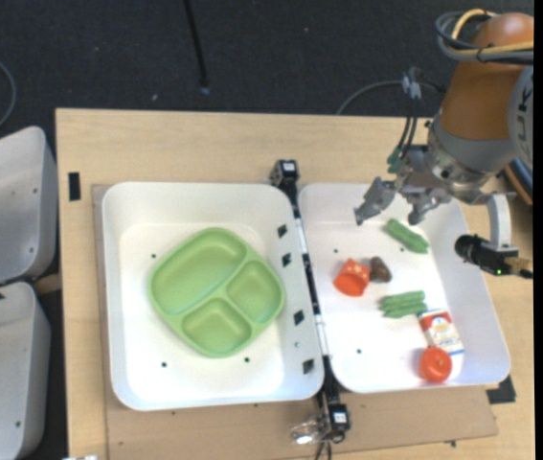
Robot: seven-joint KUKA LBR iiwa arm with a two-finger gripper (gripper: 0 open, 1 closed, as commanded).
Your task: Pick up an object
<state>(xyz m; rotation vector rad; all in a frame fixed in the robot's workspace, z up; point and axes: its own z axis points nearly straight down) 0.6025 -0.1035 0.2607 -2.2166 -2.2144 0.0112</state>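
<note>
Two shallow white plastic bins sit side by side on the pale wood bench (79,151). The left bin (123,353) holds one thing – a light green plastic divided tray (215,290) w/ three compartments, lying flat and turned at a slant, roughly mid-bin.

The right bin (348,353) holds the small stuff. A dark green oblong piece (405,235) lies at the far right of the bin floor, angled. Nearer, abt centre, an orange-red chunky block (351,278) sits touching or just beside a small dark brown lump (380,269) on its right. Near those, a green bean-like piece (402,304) lies flat. At the near right corner a small white carton w/ red print (441,331) lies beside a round red ball-shaped item (435,364), the two touching.

The grey arm w/ orange band (486,84) comes in from the right, over the far right part of the right bin, wrist pointing down and leftward. The two-finger gripper (397,202) hangs over the far edge of that bin's floor, fingers spread apart, nothing between them – one dark finger (372,202) juts to the left, the other sits to the right nr the oblong piece.

The dark green oblong piece is the closest item, just beside and slightly nearer than the gripper's right finger; can't tell whether they touch. The other items lie well apart from it, nearer in the bin.
</note>
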